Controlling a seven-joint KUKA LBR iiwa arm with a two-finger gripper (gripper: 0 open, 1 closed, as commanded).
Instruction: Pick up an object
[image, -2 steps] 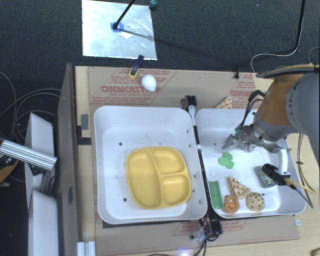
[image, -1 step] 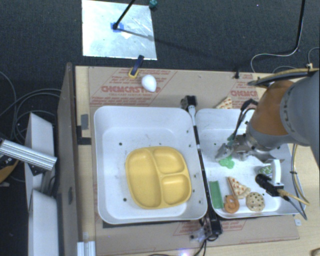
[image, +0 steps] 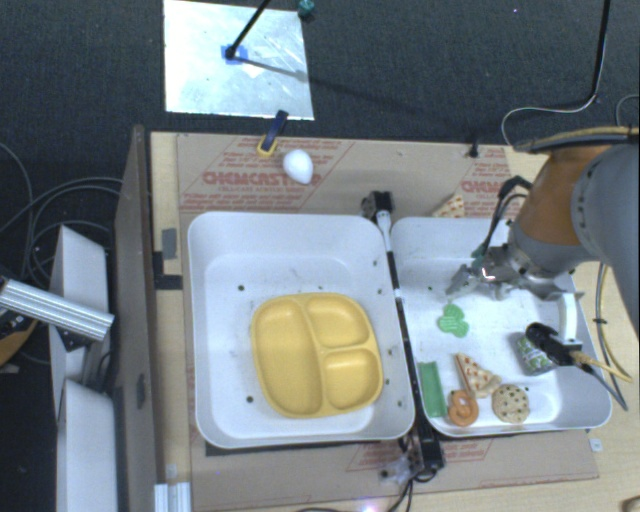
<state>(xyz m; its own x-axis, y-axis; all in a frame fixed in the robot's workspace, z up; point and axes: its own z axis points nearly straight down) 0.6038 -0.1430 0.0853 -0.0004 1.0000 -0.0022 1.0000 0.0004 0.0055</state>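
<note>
As we hover in the right bin (image: 590, 400) | gripper (image: 478, 277) spread, nothing held | green toy (image: 454, 320) just below-left of fingertips

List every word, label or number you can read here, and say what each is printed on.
"CHEMCAST", in red, upside down: on the brown protective sheet behind the left bin.
The same red print at the sheet's right end: too cut off and blurred to read.
Smaller red lines around both: too small to read.
Nothing legible on the yellow divided plate or the toy items.
</note>
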